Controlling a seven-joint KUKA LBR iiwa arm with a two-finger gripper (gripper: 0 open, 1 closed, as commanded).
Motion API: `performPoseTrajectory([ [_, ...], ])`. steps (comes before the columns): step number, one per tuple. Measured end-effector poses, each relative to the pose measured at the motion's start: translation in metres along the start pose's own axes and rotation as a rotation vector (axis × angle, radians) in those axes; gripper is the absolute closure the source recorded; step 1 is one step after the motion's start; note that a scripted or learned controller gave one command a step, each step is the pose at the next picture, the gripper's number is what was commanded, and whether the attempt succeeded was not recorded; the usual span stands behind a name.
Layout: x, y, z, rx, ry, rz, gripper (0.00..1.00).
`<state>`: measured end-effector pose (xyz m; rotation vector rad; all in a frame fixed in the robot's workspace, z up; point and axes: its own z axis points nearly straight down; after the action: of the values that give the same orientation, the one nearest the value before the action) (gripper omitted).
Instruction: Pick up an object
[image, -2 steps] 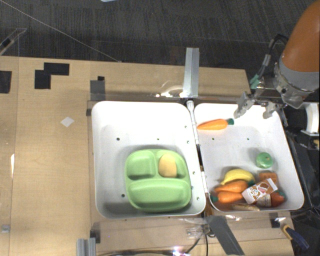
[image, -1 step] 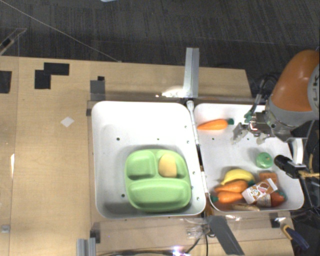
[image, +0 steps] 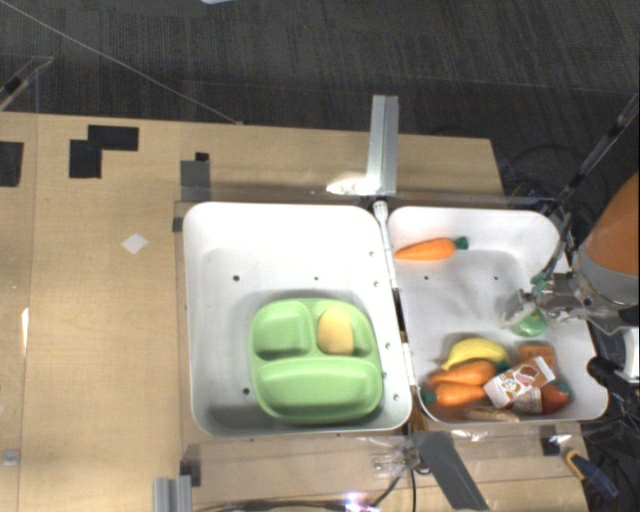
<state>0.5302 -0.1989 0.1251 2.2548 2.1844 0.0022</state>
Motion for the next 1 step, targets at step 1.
performPoseTrajectory([
  [1,-0.0032,0.0088,0.0339,-0.012,-0.001,0.015,0.0],
])
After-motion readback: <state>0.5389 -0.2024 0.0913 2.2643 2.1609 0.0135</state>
